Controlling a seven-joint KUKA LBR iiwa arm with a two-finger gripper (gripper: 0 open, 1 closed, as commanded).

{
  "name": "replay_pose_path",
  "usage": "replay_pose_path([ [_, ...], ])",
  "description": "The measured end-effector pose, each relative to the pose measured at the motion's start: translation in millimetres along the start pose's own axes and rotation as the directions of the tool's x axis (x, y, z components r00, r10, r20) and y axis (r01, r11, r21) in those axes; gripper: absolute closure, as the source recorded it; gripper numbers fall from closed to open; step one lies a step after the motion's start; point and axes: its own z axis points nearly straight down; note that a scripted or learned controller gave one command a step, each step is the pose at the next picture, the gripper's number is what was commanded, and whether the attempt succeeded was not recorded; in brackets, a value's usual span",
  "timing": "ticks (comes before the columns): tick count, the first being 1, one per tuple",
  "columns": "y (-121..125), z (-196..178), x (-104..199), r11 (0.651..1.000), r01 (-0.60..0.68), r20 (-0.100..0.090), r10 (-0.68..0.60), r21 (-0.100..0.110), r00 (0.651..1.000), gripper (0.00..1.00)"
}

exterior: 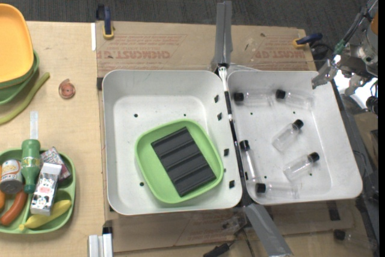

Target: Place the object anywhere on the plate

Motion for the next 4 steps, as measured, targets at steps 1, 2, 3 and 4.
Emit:
replay_pose_path([
  [1,25.1,-11.6,3.8,0.998,-0.058,0.0,0.058,0.0,0.998,0.0],
  [2,42.5,-18.1,10.3,0.996,-0.087,0.0,0.087,0.0,0.996,0.0],
  [3,42.9,-16.8,9.1,0.996,-0.094,0.0,0.094,0.0,0.996,0.0],
  [4,42.4,-19.0,11.8,1.0,-0.026,0.0,0.026,0.002,1.0,0.0],
])
